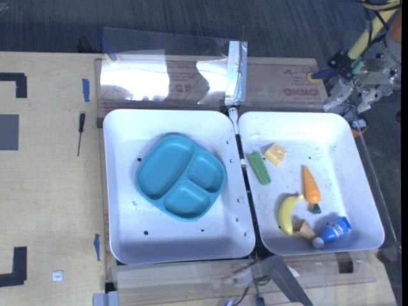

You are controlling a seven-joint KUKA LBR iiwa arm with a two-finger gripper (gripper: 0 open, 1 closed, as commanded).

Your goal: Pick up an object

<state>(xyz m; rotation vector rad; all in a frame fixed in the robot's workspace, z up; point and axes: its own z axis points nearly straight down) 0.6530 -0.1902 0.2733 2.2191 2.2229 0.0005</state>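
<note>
The right bin [338,139] holds several toy items: a yellow cheese wedge [275,153], a green stick [259,167], an orange carrot [310,185], a yellow banana [289,213], a small brown piece [306,229] and a blue bottle [334,230]. My gripper [357,106] hangs at the bin's far right corner, just outside its rim and well away from all the items. Nothing shows in it.
The left bin [121,145] carries a blue divided plate [182,176]. A clear plastic sheet with a metal strip [235,72] stands behind the bins. Yellow cables [370,24] trail above the wrist. A screwdriver [81,129] lies on the bench at left.
</note>
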